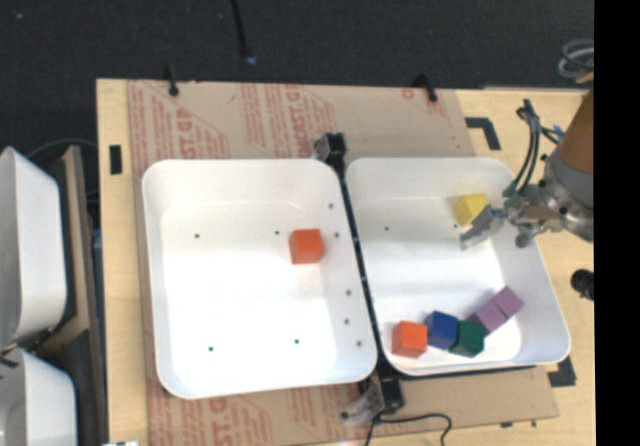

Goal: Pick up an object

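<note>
Your claw (pixel 490 224) hangs over the upper right part of the right bin (pixel 420 179), near that bin's right rim, with the grey fingers (pixel 478 230) just beside the yellow cube (pixel 469 208). You cannot tell from this angle how wide the fingers stand, and nothing shows between them.

Along the right bin's near wall sit an orange cube (pixel 409 337), a blue cube (pixel 441 328), a green cube (pixel 469 337) and two purple cubes (pixel 499 309), packed in a touching row, so little room is left there. The middle of that bin is open white floor.

In the left bin (pixel 190 234), a lone orange block (pixel 306 246) sits well apart from every wall. Both bins are smooth, shallow, round-cornered trays on a pale wooden desk (pixel 120 354) covered with printed cardboard (pixel 230 119).
</note>
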{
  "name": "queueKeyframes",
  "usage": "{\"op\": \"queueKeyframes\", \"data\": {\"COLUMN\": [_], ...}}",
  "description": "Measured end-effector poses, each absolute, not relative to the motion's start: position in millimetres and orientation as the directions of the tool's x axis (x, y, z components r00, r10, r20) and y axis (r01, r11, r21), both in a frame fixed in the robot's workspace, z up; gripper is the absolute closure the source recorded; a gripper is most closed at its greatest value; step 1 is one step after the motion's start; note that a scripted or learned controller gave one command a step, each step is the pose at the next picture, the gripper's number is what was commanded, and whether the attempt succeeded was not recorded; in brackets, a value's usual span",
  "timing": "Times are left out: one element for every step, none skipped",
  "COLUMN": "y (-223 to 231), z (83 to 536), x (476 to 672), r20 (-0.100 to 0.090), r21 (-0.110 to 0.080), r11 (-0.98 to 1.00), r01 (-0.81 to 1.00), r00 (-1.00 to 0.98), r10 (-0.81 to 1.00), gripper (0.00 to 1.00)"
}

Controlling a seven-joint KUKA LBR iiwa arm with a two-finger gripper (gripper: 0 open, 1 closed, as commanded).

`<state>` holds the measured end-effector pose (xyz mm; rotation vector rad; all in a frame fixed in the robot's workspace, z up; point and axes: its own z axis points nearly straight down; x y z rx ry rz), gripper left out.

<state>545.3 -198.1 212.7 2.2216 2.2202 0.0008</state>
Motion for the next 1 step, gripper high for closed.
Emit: {"op": "queueKeyframes", "data": {"y": [-160.1], "z": [260.4], "x": [502.0], "r20": [-0.001], "r21": [0.005], "r11": [-0.072], "r01": [0.997], "r00": [0.072], "r10": [0.997], "gripper": [0.00]}}
